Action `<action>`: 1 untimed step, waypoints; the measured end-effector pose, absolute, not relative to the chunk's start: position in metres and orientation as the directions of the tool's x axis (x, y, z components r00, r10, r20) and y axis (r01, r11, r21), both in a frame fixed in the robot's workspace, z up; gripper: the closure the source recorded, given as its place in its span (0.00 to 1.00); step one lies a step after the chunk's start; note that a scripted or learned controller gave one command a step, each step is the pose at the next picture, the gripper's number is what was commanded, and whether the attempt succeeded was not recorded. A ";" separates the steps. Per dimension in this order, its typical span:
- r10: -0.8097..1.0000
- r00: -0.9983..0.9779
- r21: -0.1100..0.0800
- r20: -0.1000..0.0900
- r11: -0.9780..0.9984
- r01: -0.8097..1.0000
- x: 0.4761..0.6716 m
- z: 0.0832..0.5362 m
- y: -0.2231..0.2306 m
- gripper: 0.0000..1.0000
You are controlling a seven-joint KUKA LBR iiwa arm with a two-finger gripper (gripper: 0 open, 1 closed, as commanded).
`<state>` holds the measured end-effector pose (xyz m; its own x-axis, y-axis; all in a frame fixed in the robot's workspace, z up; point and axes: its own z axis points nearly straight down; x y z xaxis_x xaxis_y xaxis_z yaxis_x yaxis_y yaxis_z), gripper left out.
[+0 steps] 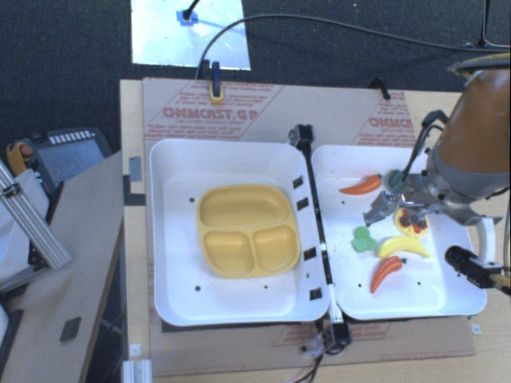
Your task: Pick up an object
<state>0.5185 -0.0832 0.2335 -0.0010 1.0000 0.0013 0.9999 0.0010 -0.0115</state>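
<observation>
Fingers (397, 204) over white bin (447, 298) on cardboard-covered bench (239, 110).

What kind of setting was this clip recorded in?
Likely a robotics lab bench: two shallow white bins on a cardboard sheet, a grey, orange-banded robot arm above plastic toy food, and a handheld control pendant.

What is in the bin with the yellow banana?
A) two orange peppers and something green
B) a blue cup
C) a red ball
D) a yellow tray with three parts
A: the banana lies in the right bin with one orange pepper above it, another orange pepper below it, and a green piece beside it.
</observation>
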 end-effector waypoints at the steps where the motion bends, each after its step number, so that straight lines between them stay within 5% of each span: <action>1: 1.000 -0.003 0.002 0.000 0.003 1.000 0.521 0.240 -0.083 0.00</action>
<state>0.5210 -0.0831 0.2397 -0.0031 1.0000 -0.0001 1.0000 0.0031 0.0019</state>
